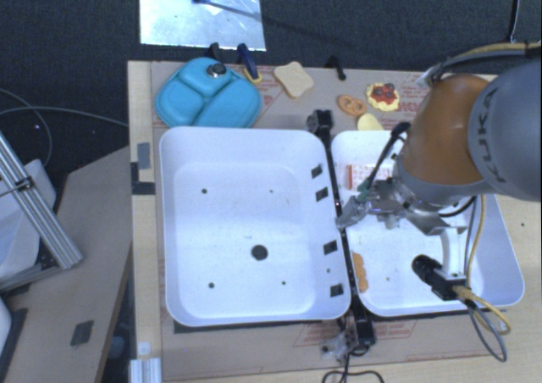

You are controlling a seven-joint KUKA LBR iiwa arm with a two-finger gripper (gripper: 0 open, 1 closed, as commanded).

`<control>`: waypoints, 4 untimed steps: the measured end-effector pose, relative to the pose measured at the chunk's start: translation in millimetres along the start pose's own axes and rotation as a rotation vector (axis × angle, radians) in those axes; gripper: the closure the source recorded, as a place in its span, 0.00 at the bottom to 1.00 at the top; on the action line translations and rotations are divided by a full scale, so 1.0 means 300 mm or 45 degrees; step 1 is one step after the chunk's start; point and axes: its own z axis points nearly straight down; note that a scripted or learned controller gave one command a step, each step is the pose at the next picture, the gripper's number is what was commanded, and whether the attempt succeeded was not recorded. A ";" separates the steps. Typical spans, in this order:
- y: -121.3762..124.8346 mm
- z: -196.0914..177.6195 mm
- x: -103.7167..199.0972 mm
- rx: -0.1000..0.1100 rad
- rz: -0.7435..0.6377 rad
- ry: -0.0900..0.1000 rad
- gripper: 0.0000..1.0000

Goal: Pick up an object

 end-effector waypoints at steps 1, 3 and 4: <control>-0.051 -0.703 0.085 -0.029 0.005 -0.002 0.00; 0.071 -0.307 0.345 0.006 0.005 -0.005 0.00; 0.165 0.352 0.552 -0.005 0.007 -0.005 0.00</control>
